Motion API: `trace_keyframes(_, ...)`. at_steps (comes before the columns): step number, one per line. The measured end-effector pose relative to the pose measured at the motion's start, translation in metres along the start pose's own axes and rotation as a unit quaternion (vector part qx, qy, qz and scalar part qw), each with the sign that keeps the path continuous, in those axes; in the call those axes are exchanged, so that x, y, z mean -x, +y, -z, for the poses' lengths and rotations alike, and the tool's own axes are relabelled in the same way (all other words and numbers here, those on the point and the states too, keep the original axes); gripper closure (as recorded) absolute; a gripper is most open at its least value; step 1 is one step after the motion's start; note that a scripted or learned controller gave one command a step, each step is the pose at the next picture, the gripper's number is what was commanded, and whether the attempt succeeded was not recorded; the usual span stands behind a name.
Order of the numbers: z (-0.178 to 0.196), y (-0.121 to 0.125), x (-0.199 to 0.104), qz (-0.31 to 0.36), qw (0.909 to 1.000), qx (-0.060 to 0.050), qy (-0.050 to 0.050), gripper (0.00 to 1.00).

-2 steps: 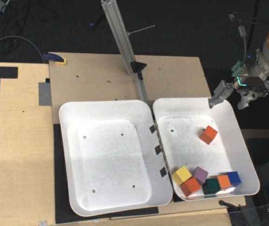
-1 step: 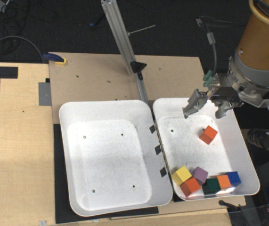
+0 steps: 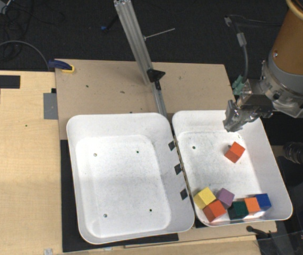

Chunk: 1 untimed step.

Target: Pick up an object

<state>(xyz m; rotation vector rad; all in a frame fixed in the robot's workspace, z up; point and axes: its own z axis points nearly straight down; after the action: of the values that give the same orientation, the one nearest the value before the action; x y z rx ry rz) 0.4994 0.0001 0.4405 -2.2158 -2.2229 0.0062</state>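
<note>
My gripper (image 3: 235,122) hangs over the back of the right bin (image 3: 207,122), just above and a little left of a lone orange-red cube (image 3: 235,152) on the bin floor. I see nothing between its fingers. At the bin's front edge lies a cluster of cubes: yellow (image 3: 205,196), purple (image 3: 225,196), red (image 3: 214,210), dark green (image 3: 238,210), orange (image 3: 252,204) and blue (image 3: 263,201).
The left bin (image 3: 82,124) lies beside the right one, with black clips (image 3: 177,168) along the shared rim. A slanted aluminium rail (image 3: 138,47) rises behind the bins. Cables and the arm's orange band (image 3: 294,31) stand at the right.
</note>
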Motion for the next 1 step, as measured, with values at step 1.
trace_keyframes(1, -0.0004, -0.0001, -0.0003, 0.001, 1.0000, -0.001, 0.000, 0.00)
